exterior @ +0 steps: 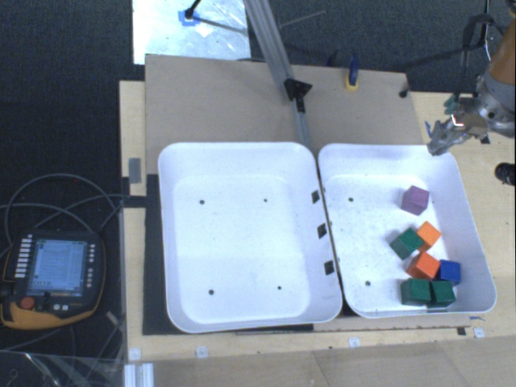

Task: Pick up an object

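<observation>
The right bin (379, 301) holds several small blocks. A purple block (415, 199) lies alone toward the far right. Nearer the front sit a green block (405, 242), an orange block (429, 234), a second orange block (424, 264), a blue block (449, 272) and two green blocks (428, 292) packed in the front right corner. My gripper (443, 138) hangs above the far right corner of this bin, up and to the right of the purple block, with nothing seen in it.
The left bin (173, 216) stands beside the right one, with small clips (322, 230) along the shared wall. A slanted metal pole (270, 31) crosses the back of the bench. A teach pendant (52, 276) with cables lies on the floor at left.
</observation>
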Action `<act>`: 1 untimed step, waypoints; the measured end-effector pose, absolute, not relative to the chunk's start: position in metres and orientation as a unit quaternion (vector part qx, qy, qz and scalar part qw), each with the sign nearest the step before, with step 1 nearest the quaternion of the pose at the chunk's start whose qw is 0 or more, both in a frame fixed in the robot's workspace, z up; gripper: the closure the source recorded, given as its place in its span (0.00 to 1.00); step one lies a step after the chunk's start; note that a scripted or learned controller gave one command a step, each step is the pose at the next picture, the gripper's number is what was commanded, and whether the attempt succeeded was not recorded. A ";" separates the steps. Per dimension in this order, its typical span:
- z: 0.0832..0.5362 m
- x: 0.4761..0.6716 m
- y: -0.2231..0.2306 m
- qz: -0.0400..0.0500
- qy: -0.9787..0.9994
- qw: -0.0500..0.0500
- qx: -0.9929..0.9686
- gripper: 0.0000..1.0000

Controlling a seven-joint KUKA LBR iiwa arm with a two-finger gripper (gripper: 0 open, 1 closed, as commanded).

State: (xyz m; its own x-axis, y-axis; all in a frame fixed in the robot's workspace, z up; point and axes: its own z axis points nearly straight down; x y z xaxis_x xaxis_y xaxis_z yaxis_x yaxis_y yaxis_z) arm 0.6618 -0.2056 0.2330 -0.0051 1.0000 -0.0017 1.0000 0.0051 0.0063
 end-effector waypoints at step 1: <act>0.242 0.659 -0.146 0.002 0.711 0.000 0.703 1.00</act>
